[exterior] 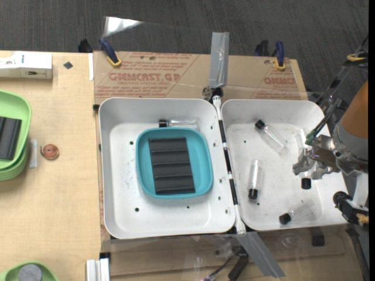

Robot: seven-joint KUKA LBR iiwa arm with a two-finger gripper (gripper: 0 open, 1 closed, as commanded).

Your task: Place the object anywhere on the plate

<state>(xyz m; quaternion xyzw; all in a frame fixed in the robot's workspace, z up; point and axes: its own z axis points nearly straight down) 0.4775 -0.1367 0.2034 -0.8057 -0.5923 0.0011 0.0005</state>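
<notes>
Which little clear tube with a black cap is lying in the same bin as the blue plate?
The tube just behind the blue plate, in the left bin. The other tubes all lie in the right bin, near the gripper.

Dark grey ribbed carpet floor [176,10] across the top, even overhead light. Light wooden bench top [58,215] on the left, brown printed cardboard sheet [176,75] clamped at the back by blue-and-yellow spring clamps [109,51]. Strip of grey duct tape [219,60] runs up from the sheet's back edge.
</notes>
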